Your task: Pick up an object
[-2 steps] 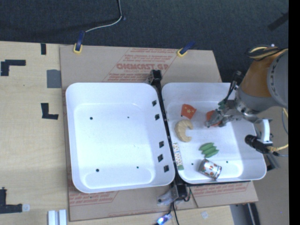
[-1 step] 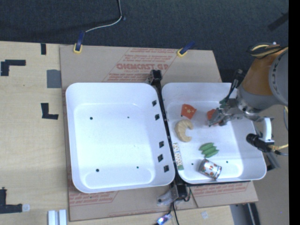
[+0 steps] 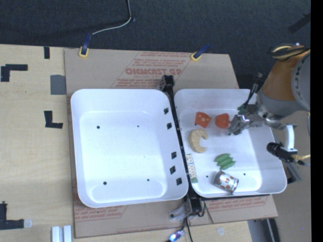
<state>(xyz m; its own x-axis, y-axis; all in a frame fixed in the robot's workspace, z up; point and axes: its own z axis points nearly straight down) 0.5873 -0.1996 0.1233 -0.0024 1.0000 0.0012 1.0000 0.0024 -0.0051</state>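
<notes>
Nearest the front edge of the right-hand bin (image 3: 255,185), a small metal can (image 3: 225,181) lies tipped on its side, with red and yellow showing on its label. Just behind it, a little toward the middle, sits a green pod-shaped thing (image 3: 225,161), apart from the can. Along that bin's left wall a narrow printed strip (image 3: 191,166) lies lengthwise.

Farther back, a pale crescent-shaped pastry (image 3: 198,140) rests near the left wall. Behind it stand two small red pieces side by side: a red block (image 3: 202,119) with a light mark on it, and to its right a red-orange lump (image 3: 222,121). They are close together but do not touch.

The claw (image 3: 235,128) hangs just to the right of the red-orange lump, low over the bin floor. I see nothing between its fingers, and from here I cannot tell whether they are spread or closed. The grey arm (image 3: 270,110) reaches in from the right, its orange band (image 3: 278,82) above the wrist.

The left-hand bin (image 3: 121,145) lies beside the right one, the two meeting along a row of black clips. Both rest on a cardboard sheet (image 3: 146,69) with red lettering, spread on the wooden surface (image 3: 30,150). At the far edge, two yellow-and-blue clamps (image 3: 85,49) pinch the cardboard, and a white cable (image 3: 118,21) trails across the dark floor (image 3: 202,14) beyond.
</notes>
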